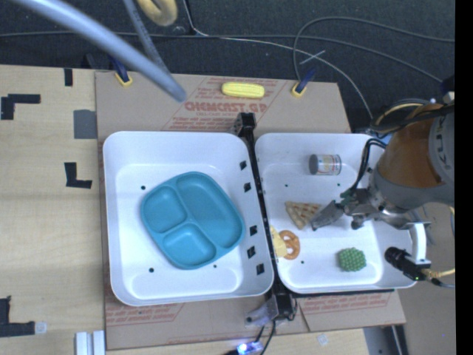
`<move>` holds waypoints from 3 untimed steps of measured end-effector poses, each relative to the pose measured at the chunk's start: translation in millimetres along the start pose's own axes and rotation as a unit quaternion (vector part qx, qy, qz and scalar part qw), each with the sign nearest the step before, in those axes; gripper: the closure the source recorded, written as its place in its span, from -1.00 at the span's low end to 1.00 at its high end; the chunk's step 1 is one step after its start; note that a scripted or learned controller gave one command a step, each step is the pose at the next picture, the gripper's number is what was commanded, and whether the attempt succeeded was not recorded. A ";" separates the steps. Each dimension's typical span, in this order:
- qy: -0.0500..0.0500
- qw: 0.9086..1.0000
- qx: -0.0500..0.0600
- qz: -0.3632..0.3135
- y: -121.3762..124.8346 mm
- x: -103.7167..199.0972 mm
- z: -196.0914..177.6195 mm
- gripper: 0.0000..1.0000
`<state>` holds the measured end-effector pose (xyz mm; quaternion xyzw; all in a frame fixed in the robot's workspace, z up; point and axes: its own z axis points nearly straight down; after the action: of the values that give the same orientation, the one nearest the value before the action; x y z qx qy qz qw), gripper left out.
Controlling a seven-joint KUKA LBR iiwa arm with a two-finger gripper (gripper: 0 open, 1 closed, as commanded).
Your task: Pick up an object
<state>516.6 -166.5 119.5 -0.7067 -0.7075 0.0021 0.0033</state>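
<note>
Starting nearest the camera: green knobbly ball (352, 259) low in the right bin (325, 283), pretzel (285, 244) against that bin's left wall. Just beyond, waffle wedge (301, 214) with the jaws (322, 220) beside its right edge, nothing seen between them (open or closed, cannot tell). Farther back, small grey can (324, 164) on its side. Left bin (118, 198) holds a blue divided plate (191, 219). Farthest, yellow corn cob (242, 90) on the bench (44, 220).

bench (44, 220): pale wood, black marks, left | floor (369, 13): dark, top | cardboard (214, 106): under bins, centre | cables (325, 43): upper right
</note>
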 end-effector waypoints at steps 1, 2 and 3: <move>-0.002 1.000 -0.003 0.000 0.3 0.3 36.2 -1.00; -0.003 1.000 -0.005 0.000 0.8 -0.4 23.8 1.00; -0.001 1.000 -0.005 0.000 4.4 9.3 -31.4 1.00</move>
<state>521.3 -157.3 150.9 -0.7064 -0.7078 -0.0005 -0.0008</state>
